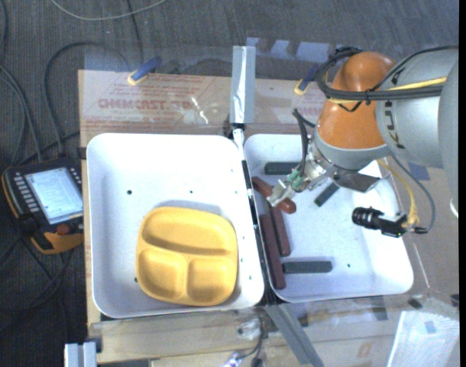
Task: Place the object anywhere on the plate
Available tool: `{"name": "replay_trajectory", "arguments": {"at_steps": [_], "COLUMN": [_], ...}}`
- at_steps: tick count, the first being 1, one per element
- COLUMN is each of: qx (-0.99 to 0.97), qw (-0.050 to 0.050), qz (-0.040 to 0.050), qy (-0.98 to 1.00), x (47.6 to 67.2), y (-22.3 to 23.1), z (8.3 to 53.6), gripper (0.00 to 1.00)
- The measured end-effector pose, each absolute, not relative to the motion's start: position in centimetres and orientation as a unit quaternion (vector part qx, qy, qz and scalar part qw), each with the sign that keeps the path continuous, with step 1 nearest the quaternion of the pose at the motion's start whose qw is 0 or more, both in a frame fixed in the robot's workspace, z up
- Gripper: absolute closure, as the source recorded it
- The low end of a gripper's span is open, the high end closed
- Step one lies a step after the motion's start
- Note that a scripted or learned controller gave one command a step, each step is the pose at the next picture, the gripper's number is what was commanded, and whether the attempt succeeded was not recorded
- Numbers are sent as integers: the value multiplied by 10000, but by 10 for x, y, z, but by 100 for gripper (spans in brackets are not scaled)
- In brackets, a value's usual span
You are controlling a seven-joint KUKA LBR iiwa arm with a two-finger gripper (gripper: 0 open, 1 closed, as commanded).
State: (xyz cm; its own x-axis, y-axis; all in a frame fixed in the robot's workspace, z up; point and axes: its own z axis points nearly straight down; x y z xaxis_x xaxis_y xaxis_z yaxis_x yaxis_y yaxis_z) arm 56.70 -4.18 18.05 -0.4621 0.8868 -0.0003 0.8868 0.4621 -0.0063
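A yellow plate (189, 254) with three compartments lies in the left bin (111, 174), towards its front. The gripper (281, 196) hangs low over the left side of the right bin (386, 277), close to the wall between the two bins. Right under its tip is a small reddish-brown piece (289, 206); whether the gripper has hold of it I cannot tell. Two long brown sticks (276, 234) lie side by side just in front of the gripper, along the bin's left wall.
Dark grey bars lie in the right bin: one at the back (281, 167), one at the front (307, 266), and a short one (325, 196) beside the wrist. A handheld controller (48, 197) sits left of the bench.
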Motion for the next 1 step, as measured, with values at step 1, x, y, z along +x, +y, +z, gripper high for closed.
{"name": "replay_trajectory", "arguments": {"at_steps": [1], "qx": [-2663], "qw": [5], "qz": [13], "qy": [-9639], "x": [623], "y": [4], "z": [235], "gripper": [100]}}
